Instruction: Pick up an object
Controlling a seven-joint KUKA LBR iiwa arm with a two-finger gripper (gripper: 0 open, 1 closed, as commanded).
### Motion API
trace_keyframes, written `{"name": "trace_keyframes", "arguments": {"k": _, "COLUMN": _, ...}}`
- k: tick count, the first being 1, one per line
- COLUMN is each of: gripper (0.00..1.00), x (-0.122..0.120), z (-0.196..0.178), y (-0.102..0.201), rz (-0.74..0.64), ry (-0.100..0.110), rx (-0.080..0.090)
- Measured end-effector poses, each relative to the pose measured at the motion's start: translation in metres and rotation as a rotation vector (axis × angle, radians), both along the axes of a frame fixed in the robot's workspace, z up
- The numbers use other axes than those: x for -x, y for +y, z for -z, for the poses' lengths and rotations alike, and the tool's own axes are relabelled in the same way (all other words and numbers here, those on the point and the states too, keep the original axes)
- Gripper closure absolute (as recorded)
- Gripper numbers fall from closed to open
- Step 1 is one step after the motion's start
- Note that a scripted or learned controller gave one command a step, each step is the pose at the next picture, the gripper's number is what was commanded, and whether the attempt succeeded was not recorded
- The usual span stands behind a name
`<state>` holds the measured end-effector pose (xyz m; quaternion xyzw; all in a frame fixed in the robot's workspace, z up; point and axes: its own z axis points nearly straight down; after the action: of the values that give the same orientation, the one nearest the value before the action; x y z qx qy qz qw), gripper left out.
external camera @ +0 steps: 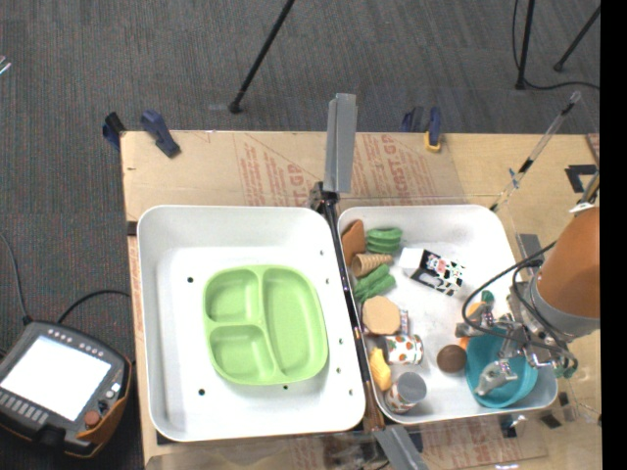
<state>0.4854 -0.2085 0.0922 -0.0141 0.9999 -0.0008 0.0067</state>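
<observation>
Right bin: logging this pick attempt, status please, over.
Gripper low over teal bowl, right bin's near right corner. Grasp unconfirmed. Brown ball just left of bowl; other toys crowd bin's left side.

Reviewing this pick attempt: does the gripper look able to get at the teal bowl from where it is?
Probably yes. The gripper sits right above the teal bowl in the right bin's near corner, with nothing visible between them. The brown ball lies beside the bowl, not over it.

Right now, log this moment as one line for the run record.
arm: over right bin near corner | gripper: above teal bowl, grasp unconfirmed | left bin: green divided plate | status: nothing seen lifted
</observation>
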Motion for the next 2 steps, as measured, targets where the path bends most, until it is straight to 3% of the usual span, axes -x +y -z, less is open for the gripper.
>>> {"name": "trace_keyframes", "arguments": {"k": 1, "gripper": 0.0, "x": -0.052, "z": 0.004, "y": 0.008, "rz": 0.032, "ry": 0.01, "rx": -0.004}}
{"name": "trace_keyframes", "arguments": {"k": 2, "gripper": 0.0, "x": -0.147, "z": 0.008, "y": -0.006, "rz": -0.026, "ry": 0.031, "rx": -0.003}}
